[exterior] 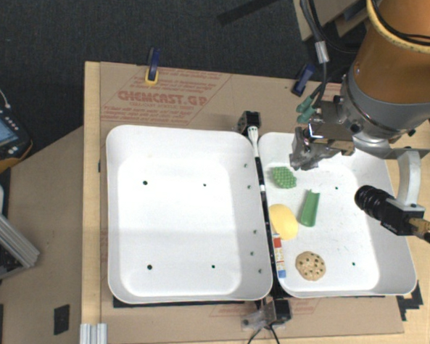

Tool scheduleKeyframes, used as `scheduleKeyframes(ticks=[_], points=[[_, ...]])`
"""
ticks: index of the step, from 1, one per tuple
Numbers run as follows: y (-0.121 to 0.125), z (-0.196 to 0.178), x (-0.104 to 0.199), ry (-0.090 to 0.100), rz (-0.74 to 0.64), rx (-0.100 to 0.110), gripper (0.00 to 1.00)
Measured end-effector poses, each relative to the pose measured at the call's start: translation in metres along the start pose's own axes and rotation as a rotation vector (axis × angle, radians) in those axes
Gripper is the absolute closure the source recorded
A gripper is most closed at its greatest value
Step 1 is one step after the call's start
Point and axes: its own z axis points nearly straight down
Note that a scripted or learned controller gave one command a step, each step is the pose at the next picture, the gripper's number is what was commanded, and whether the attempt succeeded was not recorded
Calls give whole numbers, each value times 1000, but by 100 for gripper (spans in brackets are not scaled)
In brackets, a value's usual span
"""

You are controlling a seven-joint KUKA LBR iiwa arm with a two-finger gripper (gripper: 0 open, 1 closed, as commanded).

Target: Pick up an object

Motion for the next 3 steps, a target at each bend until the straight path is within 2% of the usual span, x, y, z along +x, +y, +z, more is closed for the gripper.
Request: scheduleKeyframes(ticks=[1, 2, 3], points=[[26, 79, 37, -3, 3, 22, 100], [-20, 19, 28, 0, 6, 8, 100], [-19, 10, 20, -2, 8, 9, 100]])
